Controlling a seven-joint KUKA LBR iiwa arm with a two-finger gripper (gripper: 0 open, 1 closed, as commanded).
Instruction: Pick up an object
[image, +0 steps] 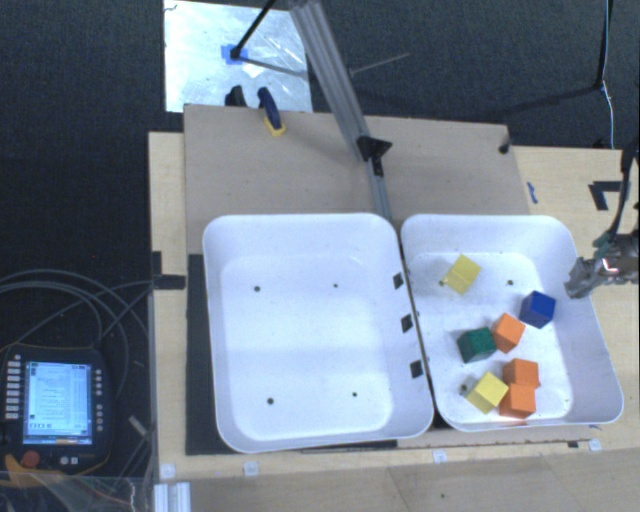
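Gripper (592, 275) at right bin's (590, 400) rim, blue cube (537, 308) just beside, lower-left; finger state impossible to tell.

The bench (170, 300) is pale wood, with a brown board (300, 170) laid over its far part. Directly on it, just in front of that board, sit the left bin (215, 300) and the right bin (590, 330), touching side by side. A yellow-and-blue clamp (270, 110) grips the board's far edge.

Teach pendant (55, 405) lower left on dark floor; clamps (262, 105) on board edge.
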